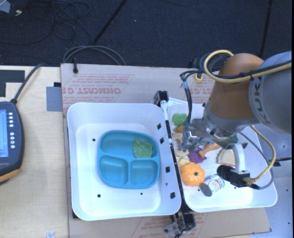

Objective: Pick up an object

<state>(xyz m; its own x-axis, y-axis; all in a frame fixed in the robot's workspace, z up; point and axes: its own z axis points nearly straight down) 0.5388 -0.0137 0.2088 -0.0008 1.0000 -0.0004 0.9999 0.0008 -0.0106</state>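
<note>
My gripper (188, 141) reaches down into the right bin (264, 198), close to its left wall, over a cluster of toy foods. Just below it lie a purple piece (197, 157) and an orange pumpkin (192, 174). A green piece (179, 118) lies just beyond it. To its right are a thin orange stick (212, 146) and a pale slice (227, 156). A small jar (213, 184) lies near the front. The arm's wrist hides the middle of this bin, and I see nothing clearly between the fingers.
The left bin (82, 133) holds a blue divided tray (122, 170) with a green leaf (143, 148) in its upper right compartment. A teach pendant (0, 143) lies on the bench at the far left. A ridge between the bins stands right beside the gripper.
</note>
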